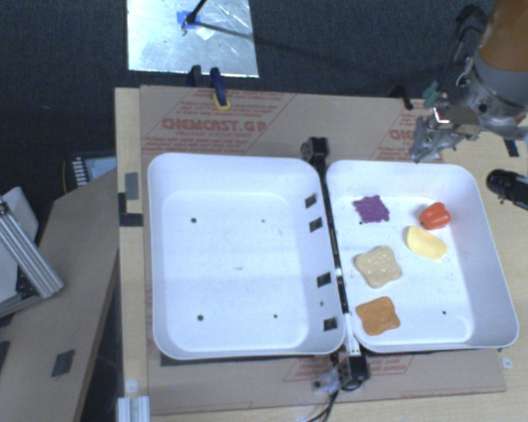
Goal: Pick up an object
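Grey tool, above bin rim

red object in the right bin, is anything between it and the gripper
Nothing visible blocks it. The gripper hangs above the back rim of the right bin, and the red object lies just below it in the view with open white floor between them. The yellow piece sits on its near side, away from the approach.
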Controlling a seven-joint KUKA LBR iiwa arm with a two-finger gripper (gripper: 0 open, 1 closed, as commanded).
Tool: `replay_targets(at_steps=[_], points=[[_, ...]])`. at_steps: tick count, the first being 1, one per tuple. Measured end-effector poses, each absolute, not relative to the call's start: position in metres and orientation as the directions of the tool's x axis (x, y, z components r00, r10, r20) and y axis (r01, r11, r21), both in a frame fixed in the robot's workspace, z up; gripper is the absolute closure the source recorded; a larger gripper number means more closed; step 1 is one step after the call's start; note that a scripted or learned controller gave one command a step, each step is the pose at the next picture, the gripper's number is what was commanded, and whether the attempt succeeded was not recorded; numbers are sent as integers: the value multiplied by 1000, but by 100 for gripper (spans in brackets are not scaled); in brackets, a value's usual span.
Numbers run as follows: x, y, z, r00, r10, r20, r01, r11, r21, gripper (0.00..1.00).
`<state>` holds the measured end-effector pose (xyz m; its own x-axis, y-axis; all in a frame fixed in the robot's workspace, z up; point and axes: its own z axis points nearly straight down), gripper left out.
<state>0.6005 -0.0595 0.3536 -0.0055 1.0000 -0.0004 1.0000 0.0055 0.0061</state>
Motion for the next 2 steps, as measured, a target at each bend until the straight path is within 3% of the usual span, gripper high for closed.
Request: replay_targets(at_steps=[1, 2], points=[[525, -25, 316, -7, 1000, 2, 1000, 7, -5, 100], [526, 28, 451, -10, 1000, 3, 1000, 10, 18, 100]])
